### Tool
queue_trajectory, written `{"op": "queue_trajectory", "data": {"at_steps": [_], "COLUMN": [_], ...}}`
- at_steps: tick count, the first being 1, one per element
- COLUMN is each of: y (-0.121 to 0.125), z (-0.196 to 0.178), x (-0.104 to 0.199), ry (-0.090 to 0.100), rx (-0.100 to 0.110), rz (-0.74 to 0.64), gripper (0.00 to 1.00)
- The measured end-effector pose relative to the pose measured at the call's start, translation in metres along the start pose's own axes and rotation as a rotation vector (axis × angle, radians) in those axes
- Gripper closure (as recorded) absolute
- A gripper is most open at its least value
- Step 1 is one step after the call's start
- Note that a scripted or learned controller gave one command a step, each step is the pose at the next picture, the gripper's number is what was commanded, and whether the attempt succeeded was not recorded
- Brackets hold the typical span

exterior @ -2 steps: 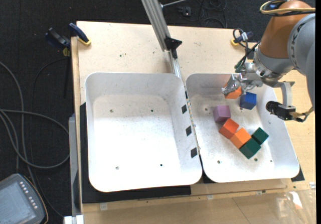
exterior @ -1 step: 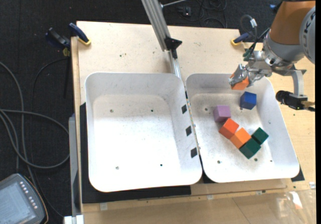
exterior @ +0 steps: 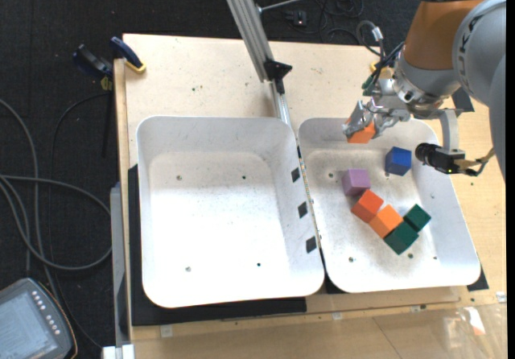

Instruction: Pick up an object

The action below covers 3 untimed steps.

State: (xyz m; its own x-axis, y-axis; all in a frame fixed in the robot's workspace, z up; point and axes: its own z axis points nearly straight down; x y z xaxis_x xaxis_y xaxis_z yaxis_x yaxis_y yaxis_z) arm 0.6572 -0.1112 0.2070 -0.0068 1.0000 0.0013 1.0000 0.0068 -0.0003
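A wooden bench [exterior: 209, 76] is seen from above, carrying two shallow white bins side by side: the left bin [exterior: 161, 148], and the right bin [exterior: 451, 265], in which all the blocks lie. The grey arm [exterior: 475, 27], with its orange band, is brought in from the right and is bent down over the far end of the right bin. At its tip the gripper [exterior: 364, 125] is seen closed on a small orange block [exterior: 360, 134], which appears to be pinched between the fingers and raised clear of the bin floor, near the far rim. The remaining blocks are left nearer the camera and to the right of the held one: a blue block [exterior: 398, 161], a purple block [exterior: 356, 181], two orange blocks [exterior: 378, 212] set touching in a diagonal row, and a green block [exterior: 409, 228] at the row's end. The lift is judged to depend on the block being kept squarely between the fingers, directly beneath the wrist.
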Motion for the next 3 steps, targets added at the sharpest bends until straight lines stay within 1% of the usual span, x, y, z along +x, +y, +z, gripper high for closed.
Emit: {"op": "queue_trajectory", "data": {"at_steps": [1,2,3], "y": [0.009,-0.002,-0.002], "z": [-0.006,-0.011,-0.008], "x": [0.048,0.107,0.158], "ry": [0.000,0.001,0.000], "rx": [-0.002,0.001,0.000], "rz": [-0.001,-0.001,-0.001], "gripper": [1.00,1.00,1.00]}}
